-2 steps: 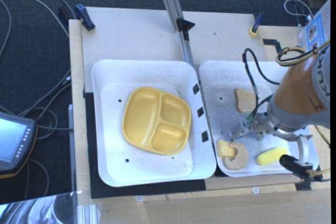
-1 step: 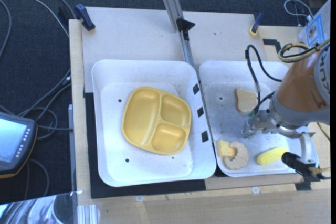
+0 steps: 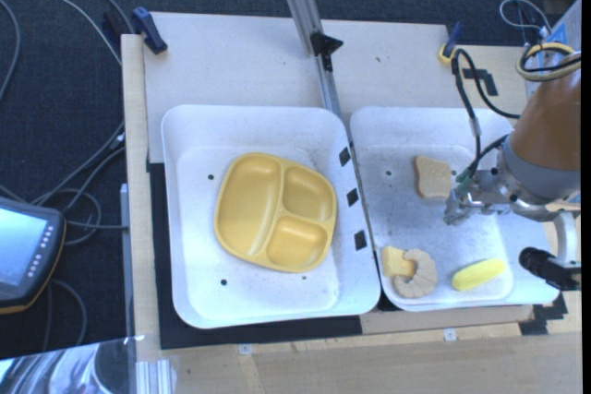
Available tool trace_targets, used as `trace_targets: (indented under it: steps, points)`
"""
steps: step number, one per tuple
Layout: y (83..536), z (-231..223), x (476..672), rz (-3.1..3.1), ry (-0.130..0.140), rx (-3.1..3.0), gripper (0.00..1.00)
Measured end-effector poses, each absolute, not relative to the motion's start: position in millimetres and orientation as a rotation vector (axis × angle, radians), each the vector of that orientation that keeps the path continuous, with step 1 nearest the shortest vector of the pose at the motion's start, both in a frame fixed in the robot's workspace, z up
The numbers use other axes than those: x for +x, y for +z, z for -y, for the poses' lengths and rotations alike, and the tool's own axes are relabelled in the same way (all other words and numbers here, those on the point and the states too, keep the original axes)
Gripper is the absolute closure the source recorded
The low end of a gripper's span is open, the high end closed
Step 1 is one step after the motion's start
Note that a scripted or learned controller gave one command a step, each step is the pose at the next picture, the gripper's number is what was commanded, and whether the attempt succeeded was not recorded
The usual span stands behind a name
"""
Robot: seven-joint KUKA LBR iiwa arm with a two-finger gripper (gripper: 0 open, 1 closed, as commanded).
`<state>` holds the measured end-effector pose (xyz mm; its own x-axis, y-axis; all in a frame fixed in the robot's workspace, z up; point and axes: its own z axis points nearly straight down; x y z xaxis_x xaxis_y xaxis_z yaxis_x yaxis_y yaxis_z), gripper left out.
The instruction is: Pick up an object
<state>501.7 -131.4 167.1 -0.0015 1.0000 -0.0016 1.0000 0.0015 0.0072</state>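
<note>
The right bin (image 3: 369,143) holds a tan slice of toast (image 3: 430,177) near its middle. A small yellow wedge (image 3: 396,260) and a beige scalloped piece (image 3: 420,275) lie together at the front left corner. A yellow corn-like piece (image 3: 478,273) lies at the front right. My gripper (image 3: 457,206) reaches in from the right and hangs low just right of the toast, slightly in front of it. I see nothing held in it.
A yellow divided plate (image 3: 275,211) lies in the left bin (image 3: 185,198). A metal pole (image 3: 305,5) slants over the bench along the gap between the bins. Cables (image 3: 471,97) trail over the right bin's far edge.
</note>
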Motion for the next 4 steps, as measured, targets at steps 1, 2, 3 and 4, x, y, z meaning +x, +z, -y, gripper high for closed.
trace_targets:
  steps: [1, 2, 3, 4]
  points:
    - [220, 132, 503.7, -2.219, 0.006, 2.215, 1.00]
    - [216, 94, 530.4, -2.227, 0.004, 2.214, 1.00]
    - [220, 38, 554.6, -2.231, 0.006, 2.212, 1.00]
    - [222, 4, 588.3, -2.226, 0.005, 2.214, 1.00]
